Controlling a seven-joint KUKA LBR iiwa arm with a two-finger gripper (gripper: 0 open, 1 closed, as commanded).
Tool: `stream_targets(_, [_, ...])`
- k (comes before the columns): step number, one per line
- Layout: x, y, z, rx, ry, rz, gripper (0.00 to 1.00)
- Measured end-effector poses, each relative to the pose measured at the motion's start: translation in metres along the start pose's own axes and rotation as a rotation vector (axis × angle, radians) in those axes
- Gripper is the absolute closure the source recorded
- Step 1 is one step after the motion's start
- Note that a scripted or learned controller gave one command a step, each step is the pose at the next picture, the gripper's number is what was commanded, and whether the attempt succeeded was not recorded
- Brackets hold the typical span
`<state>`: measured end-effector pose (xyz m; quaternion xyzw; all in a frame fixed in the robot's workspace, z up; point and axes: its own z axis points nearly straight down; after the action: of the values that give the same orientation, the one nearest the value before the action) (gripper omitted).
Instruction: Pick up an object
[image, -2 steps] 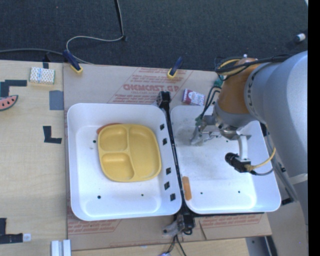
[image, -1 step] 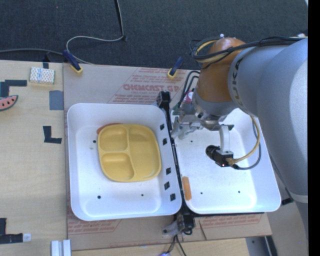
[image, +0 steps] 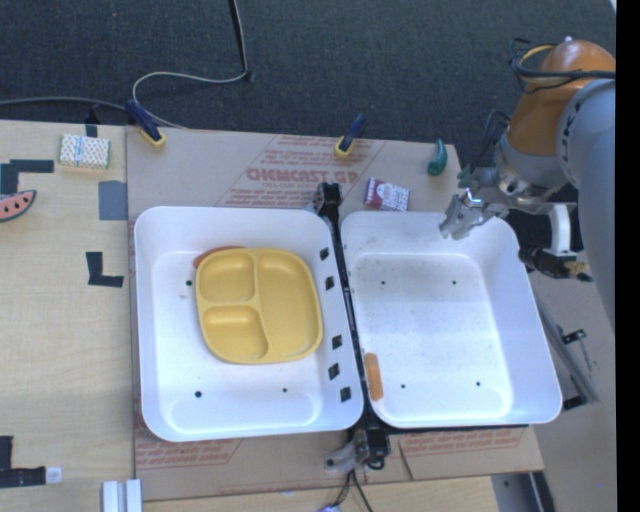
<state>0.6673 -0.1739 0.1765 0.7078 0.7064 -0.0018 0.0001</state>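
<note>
Red block lettering on the brown cardboard sheet (image: 290, 170) under the bins reads roughly "CHEMCAST GP" in the upper middle of the frame; the smaller red lines around it, and those on the strip below the left bin, are too small to read. A small red-and-white packet (image: 386, 194) lies on the cardboard just above the right bin, its print illegible.

The gripper (image: 460, 218) hangs at the upper right, over the top rim of the right bin (image: 520, 330) — it is small, metallic and blurred, and whether it is open or closed cannot be told. Nothing is seen in it. The grey arm with its orange band (image: 560, 65) is cut off by the right edge of the frame.

In the left bin (image: 160, 330), at centre left, lies a yellow plastic tray (image: 258, 305), rounded and smooth, moulded into three compartments. A reddish-brown thing (image: 208, 256) peeks out from under its upper left corner, mostly hidden. A small orange piece (image: 373, 376), elongated, lies in the right bin tight against its left wall near the bottom — its shape is hard to make out. The right bin's floor is speckled with fine dark specks.

On the pale wooden worktop (image: 60, 320) at upper left sit a patterned sponge-like block (image: 84, 151) and a watermelon-slice shape (image: 12, 205) cut by the frame's left edge.
</note>
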Motion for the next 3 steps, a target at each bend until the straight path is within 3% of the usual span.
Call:
stream_targets(1, [0.058, 0.001, 0.046, 0.000, 0.003, -0.004, 1.00])
stream_targets(2, [0.140, 0.001, -0.009, -0.003, 0.004, -0.005, 1.00])
stream_targets(3, [0.139, 0.001, -0.008, -0.001, 0.003, -0.004, 0.00])
